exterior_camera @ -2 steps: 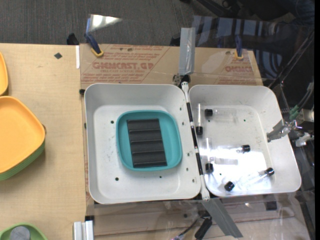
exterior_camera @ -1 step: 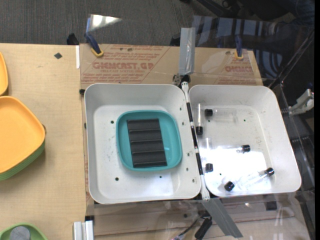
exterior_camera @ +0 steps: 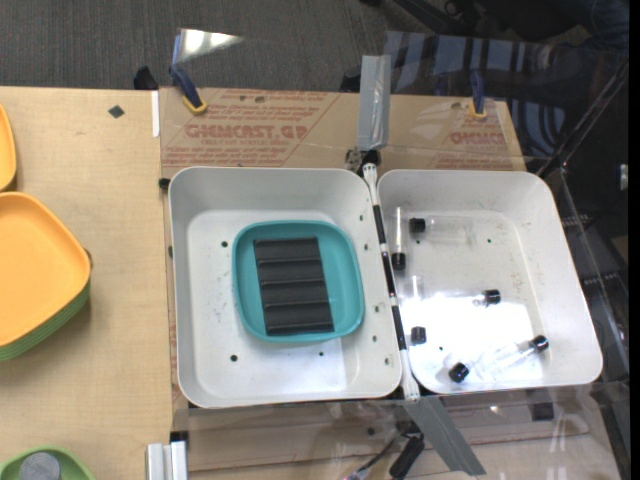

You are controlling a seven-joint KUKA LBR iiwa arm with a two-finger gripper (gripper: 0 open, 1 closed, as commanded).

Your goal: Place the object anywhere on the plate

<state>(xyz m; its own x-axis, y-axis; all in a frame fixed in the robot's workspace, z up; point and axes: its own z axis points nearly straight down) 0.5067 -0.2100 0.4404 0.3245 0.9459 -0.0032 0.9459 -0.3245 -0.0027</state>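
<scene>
The teal plate (exterior_camera: 298, 280) sits in the middle of the left bin (exterior_camera: 200, 368), and a black ribbed block (exterior_camera: 292, 286) already lies across its centre. Taking that plate as the landmark, the loose pieces all lie to its right, in the right bin (exterior_camera: 570, 268): several clear tubes with black caps. One capped tube (exterior_camera: 435, 230) lies up and to the right of the plate, another (exterior_camera: 462, 297) level with the plate's lower half, and a third (exterior_camera: 510, 354) further right and lower, with a loose-looking black cap (exterior_camera: 458, 372) just beside its near end.

No arm reaches into either bin at this moment, so I cannot tell how the gripper stands or whether it has hold of anything.

If the block on the plate is the object meant, the task looks done. If a tube is meant, the step in hand is the pick, and it calls for care: the tubes are clear, thin and round, so they will likely roll or slip. Closing across the tube's width near the black cap looks safest, then a lift clear of the bin walls and a set-down on the bare teal rim area beside the block.

Above the plate, on the brown cardboard (exterior_camera: 250, 128) behind the bins, red print reads roughly "CHEMCAST GP", repeated in part further right; the smaller lines are too small to read.
</scene>
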